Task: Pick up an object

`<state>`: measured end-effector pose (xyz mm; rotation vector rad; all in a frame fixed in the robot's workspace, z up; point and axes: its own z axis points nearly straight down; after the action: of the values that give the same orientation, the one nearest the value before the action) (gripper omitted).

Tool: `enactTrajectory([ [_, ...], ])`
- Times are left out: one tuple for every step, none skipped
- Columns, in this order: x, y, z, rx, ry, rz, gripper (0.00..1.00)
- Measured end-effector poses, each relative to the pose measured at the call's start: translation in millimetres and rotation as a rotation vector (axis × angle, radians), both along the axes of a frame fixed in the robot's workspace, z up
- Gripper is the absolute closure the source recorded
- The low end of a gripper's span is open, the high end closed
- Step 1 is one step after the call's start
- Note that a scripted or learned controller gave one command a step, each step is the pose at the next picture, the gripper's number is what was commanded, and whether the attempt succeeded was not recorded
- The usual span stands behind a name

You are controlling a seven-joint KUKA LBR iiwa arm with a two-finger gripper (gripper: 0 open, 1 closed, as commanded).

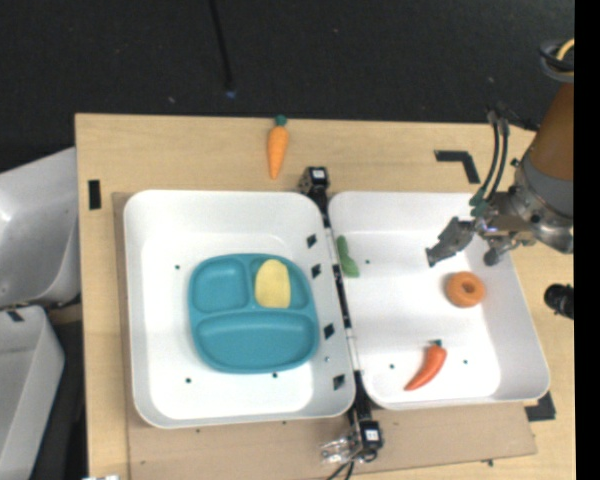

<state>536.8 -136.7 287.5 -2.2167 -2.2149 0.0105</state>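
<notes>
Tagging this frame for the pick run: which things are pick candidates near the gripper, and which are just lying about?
In play:
gripper, above the right bin
orange ring, nearest it
red pepper
green piece at the right bin's left wall

Lying about:
blue tray in the left bin
yellow piece in the blue tray
carrot on the bench, outside the bins

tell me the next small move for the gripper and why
Probably shift the gripper slightly toward the bench's front and lower it over the orange ring. The ring lies flat in the right bin just beside the fingers, apart from the red pepper, and nothing is held yet.
</notes>
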Motion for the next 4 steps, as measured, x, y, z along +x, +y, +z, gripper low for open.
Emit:
enactTrajectory([
  [2, 0, 6, -0.002, -0.012, 0.003, 0.00],
  [8, -9, -46, -0.002, -0.008, 0.001, 0.00],
  [9, -16, -91, -0.002, -0.007, 0.000, 0.00],
  [7, -16, -133, -0.002, -0.008, 0.000, 0.00],
])
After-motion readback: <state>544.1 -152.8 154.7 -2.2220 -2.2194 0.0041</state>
